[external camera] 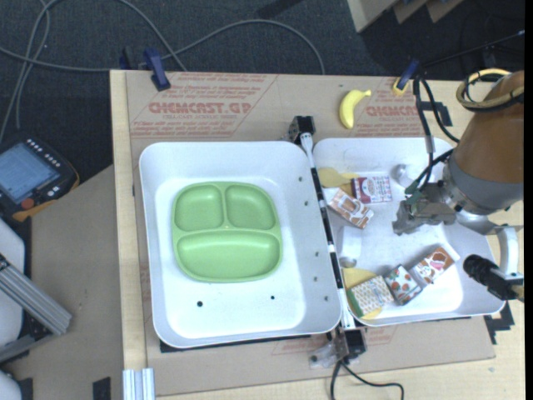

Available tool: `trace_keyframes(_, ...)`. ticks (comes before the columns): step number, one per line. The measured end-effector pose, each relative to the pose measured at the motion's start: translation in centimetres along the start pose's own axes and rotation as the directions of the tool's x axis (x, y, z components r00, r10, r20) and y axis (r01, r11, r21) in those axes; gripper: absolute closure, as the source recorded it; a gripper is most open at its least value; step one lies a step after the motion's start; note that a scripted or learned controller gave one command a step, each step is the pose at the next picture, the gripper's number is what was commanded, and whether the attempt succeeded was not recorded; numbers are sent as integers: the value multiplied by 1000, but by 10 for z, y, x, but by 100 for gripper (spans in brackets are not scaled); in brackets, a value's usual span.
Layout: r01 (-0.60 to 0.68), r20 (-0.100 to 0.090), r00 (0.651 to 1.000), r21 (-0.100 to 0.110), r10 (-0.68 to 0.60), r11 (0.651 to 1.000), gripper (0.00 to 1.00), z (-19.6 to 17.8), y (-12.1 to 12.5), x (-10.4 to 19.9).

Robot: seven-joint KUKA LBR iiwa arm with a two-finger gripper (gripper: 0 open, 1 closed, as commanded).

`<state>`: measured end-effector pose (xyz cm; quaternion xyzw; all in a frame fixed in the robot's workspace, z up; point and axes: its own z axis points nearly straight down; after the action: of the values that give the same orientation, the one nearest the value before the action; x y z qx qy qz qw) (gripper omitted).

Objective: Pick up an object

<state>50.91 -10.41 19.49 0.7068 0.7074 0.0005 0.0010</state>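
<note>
Gripper [414, 217]: low over the right bin [475, 307], near its middle. Whether its fingers are parted or closed cannot be told from this slant; nothing is seen between them.

Small cartons, candidates for picking: one with a red and white face [372, 188] and a second, tilted [351, 209], both just left of the gripper; two more [433, 265] [402, 283] toward the near edge, touching each other. Judged light, stiff-walled, smooth-printed, hence a little slippery; best taken across the two narrow flat sides, squarely.

Yellow flat pieces: one [332, 176] by the dividing rim, another [360, 274] lower down, beside a pale patterned packet [370, 292]. Judged thin and hard to pinch.

Left bin [158, 223]: holds a green divided plate [226, 231], three compartments.

Bench: brown printed board [200, 105] under both bins; a banana [352, 107] lies on it behind the right bin. Dark carpet [67, 73] beyond, cables trailing.
</note>
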Motion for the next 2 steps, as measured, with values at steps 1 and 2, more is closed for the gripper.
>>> trace_keyframes(1,0,0,1000,1,0,1000,0,1,0,0)
trace_keyframes(2,-1,-1,1000,2,1,1000,0,111,-29,-38)
